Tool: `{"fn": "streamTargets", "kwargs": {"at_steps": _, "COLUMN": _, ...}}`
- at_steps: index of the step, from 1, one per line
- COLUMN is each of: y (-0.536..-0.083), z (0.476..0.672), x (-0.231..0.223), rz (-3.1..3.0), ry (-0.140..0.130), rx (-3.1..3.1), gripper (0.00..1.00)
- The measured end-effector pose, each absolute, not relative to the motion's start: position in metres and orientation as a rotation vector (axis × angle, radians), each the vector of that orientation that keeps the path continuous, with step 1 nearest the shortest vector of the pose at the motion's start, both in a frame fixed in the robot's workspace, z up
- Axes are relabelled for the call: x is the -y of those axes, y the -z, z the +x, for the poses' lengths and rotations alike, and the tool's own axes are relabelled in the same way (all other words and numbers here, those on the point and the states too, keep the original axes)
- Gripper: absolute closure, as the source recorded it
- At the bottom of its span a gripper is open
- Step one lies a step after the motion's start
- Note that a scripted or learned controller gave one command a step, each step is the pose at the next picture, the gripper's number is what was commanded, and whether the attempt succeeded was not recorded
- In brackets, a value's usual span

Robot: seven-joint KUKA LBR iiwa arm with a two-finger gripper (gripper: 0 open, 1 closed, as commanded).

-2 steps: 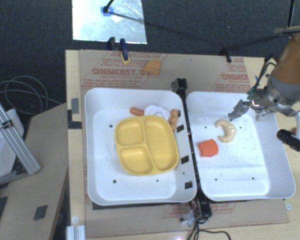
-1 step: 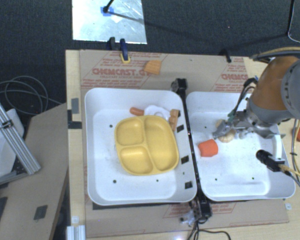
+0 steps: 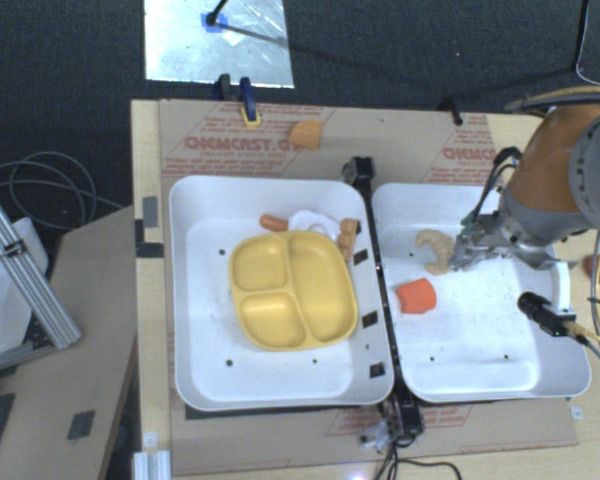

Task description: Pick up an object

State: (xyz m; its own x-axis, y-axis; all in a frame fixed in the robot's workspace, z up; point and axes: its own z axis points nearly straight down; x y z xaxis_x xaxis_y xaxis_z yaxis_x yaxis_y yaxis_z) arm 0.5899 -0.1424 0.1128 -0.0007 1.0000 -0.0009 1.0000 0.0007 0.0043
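Camera view, bench: two shallow white bins side by side on a brown sheet printed with red lettering; left bin, right bin
Arm: the grey arm with its orange band comes in from the right and bends down over the upper part of the right bin
Gripper: the gripper hangs low over the right bin's upper middle, just right of the tan curved piece; whether it is released or clenched I cannot tell, as its tip is small and blurred against the white floor
Tan curved piece: a pale crescent-shaped object lies on the right bin's floor near its upper left, just beside the gripper; touching or apart, I cannot tell
Orange object: a small orange block rests on the right bin's floor, below the tan curved piece and left of centre, apart from the gripper
Yellow tray: a yellow divided tray with three compartments sits in the middle of the left bin
Left bin, small things: an orange sausage-shaped piece and a white item lie just above the yellow tray; a small tan piece stands near the tray's upper right corner
Outside the bins: a tan lump lies on the brown sheet above the left bin; a shiny grey plate lies on the dark floor beyond the bench
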Motion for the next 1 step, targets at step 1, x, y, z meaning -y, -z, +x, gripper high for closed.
{"fn": "streamTargets", "kwargs": {"at_steps": 1, "y": -0.1123, "z": 0.5897, "x": 0.1423, "rz": 2.218, "ry": -0.003, "rx": -2.220, "gripper": 0.00}}
